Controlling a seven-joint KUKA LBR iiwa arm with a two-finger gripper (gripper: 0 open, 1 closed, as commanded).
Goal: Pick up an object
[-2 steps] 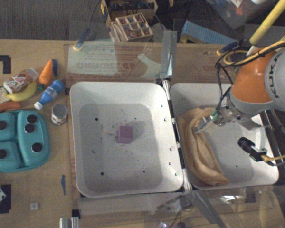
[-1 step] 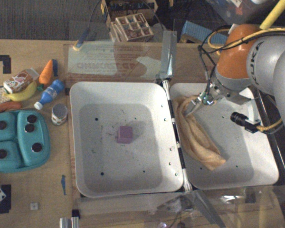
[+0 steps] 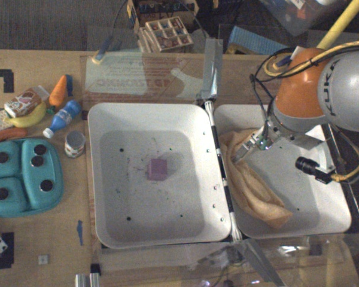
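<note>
**Grasp attempt at cloth, right bin**

Cloth (image 3: 255,181) is seen lying crumpled along the left side of the right bin (image 3: 323,214), running from the near right up toward the bin's far left corner, close against the divider between the two bins. The tool (image 3: 246,148) is positioned at the far end of the cloth, at or just above the fabric. Whether the tool is released or clenched cannot be told, as its tip is small and merges with the folds. No fabric is seen lifted clear of the bin.

The step in hand is judged to be the approach or closing phase of a pick on the cloth. For the next move, a firm pinch on a raised fold is called for, followed by a straight lift; a limp fabric is likely to slip or drag along the bin wall.

In the left bin (image 3: 107,220), a small purple block (image 3: 157,169) is located near the centre, well apart from the tool.

On the desk (image 3: 42,232) to the left, a teal tray (image 3: 24,175), a small can (image 3: 75,143), a blue bottle (image 3: 62,118), a banana (image 3: 27,118) and a carrot (image 3: 59,90) are placed, all outside the bins.

The divider and the near bin wall are judged the main obstructions to the lift.
</note>
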